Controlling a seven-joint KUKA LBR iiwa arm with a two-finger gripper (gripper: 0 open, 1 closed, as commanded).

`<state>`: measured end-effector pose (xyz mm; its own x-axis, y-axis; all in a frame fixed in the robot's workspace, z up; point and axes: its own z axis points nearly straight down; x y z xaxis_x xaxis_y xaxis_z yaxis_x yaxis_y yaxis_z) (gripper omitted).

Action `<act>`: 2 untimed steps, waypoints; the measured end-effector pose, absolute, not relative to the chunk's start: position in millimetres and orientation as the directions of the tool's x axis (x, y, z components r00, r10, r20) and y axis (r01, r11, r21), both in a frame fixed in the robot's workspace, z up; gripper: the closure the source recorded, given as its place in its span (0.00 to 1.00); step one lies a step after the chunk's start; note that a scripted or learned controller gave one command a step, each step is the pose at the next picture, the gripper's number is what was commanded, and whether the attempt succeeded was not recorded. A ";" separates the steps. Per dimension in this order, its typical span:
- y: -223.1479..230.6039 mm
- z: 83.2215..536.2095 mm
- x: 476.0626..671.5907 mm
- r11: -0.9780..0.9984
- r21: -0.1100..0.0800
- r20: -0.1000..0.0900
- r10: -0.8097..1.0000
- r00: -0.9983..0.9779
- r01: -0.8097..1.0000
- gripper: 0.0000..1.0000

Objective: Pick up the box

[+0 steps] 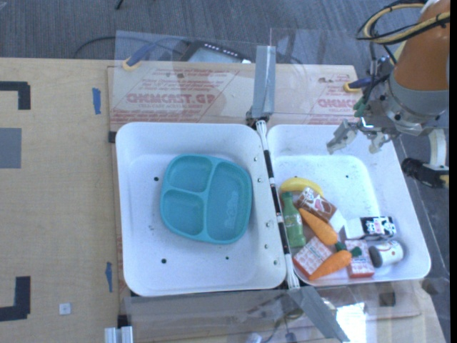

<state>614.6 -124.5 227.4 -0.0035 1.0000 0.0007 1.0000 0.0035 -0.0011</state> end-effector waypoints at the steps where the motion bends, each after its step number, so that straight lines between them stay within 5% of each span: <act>1: -162.4 91.9 606.5 -0.077 0.002 0.000 0.997 0.077 0.997 0.00; 2: -162.5 91.5 606.3 -0.077 0.001 0.000 0.997 0.077 0.997 0.00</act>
